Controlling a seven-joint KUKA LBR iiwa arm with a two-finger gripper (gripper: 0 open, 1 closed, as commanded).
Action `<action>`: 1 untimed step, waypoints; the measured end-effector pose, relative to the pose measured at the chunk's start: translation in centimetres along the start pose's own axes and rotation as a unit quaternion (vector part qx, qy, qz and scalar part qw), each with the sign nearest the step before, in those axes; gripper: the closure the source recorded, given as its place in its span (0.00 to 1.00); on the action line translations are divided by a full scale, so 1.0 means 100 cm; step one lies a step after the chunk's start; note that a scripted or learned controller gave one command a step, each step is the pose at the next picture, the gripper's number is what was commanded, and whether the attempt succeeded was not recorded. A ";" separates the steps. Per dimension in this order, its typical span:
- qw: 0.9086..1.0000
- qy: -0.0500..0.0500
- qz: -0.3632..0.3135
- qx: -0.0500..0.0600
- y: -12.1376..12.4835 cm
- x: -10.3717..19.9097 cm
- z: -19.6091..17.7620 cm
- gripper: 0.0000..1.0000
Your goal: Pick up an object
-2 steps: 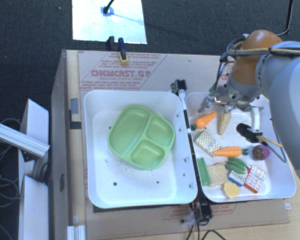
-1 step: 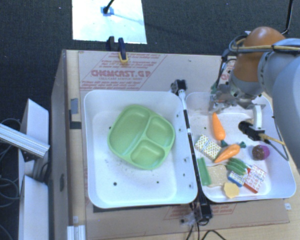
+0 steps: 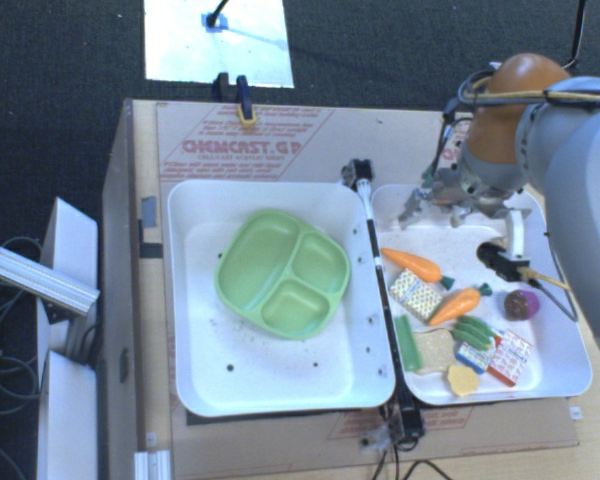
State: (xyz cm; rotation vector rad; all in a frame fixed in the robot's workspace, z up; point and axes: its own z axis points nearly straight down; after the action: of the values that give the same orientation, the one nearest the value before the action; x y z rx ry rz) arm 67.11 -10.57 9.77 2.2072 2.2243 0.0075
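My gripper (image 3: 446,211) hangs over the far end of the right bin (image 3: 558,376), open, with nothing between its fingers. Below it in that bin lie an orange carrot (image 3: 412,263), a second carrot (image 3: 453,306), a checkered block (image 3: 414,294) and a dark purple ball (image 3: 521,304). Toward the near end are a green pea pod (image 3: 473,330), a green strip (image 3: 407,343), a tan slice (image 3: 435,349), a yellow piece (image 3: 463,380) and a red-and-white box (image 3: 509,357). The nearest carrot lies a short way in front of the fingertips.
The left bin (image 3: 195,368) holds a light green divided plate (image 3: 283,273). A raised divider (image 3: 374,268) runs between the two bins. The grey arm (image 3: 570,158) comes in over the right bin's far right corner.
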 end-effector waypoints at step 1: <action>1.000 0.001 0.003 0.004 -0.043 0.024 0.013 0.00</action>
State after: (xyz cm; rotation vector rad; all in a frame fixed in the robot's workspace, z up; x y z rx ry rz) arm 62.82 -8.23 8.41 2.2189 2.2227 0.0010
